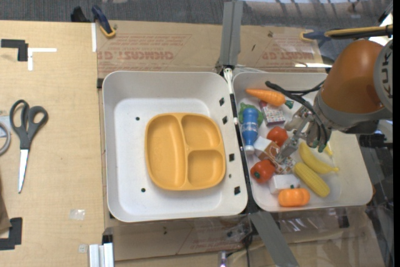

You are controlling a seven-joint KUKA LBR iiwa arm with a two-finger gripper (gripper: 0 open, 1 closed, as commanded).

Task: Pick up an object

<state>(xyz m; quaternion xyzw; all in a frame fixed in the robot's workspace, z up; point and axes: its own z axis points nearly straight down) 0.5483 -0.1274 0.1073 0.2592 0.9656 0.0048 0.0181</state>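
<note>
My gripper (289, 148) is low in the right bin (350, 194), among a heap of toy food. Its tip sits between a red tomato (277, 134) to the left and a yellow banana (317, 159) to the right, over a small white and red packet (281, 164). A red pepper (262, 169) lies just below and left of the tip. Nearby are a corn cob (311, 179), an orange fruit (294, 197), a blue bottle (249, 124), a carrot (265, 95) and a small white box (273, 114). I see nothing lifted off the heap.
The left bin (119, 153) holds a yellow divided plate (185, 151). Scissors (25, 134) lie on the bench at far left. The orange and grey arm (353, 87) covers the right bin's upper right part. A grey divider (230, 34) stands behind the bins.
</note>
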